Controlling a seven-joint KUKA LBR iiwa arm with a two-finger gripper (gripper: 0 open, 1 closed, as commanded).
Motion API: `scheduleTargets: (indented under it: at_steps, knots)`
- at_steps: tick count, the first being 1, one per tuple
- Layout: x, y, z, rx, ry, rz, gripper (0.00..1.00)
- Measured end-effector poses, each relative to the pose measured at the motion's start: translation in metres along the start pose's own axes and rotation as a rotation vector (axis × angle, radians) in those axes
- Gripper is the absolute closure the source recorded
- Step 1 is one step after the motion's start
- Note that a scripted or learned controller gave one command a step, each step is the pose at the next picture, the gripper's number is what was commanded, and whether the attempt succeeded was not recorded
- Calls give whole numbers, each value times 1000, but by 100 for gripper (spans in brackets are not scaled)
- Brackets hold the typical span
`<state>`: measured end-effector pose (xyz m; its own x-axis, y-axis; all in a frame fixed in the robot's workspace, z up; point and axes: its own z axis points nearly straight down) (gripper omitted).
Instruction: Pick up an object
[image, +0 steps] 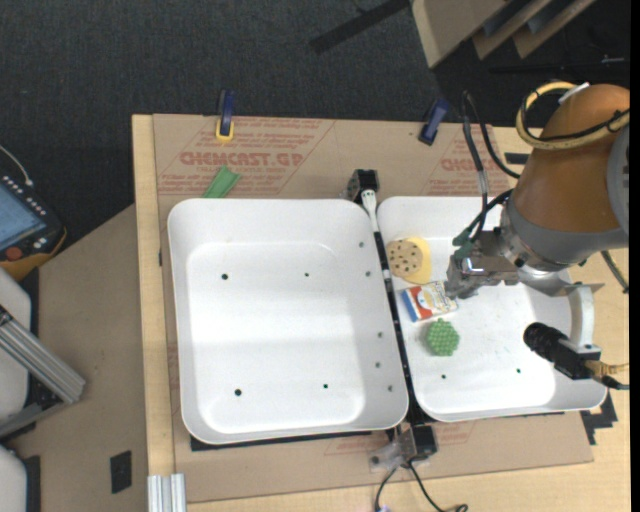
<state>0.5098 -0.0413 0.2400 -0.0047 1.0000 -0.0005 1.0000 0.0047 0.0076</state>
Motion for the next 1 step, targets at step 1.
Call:
scheduleTargets:
  at_steps: [1]
  knots:
    - [42,23,-74,-3,1,-1,100]
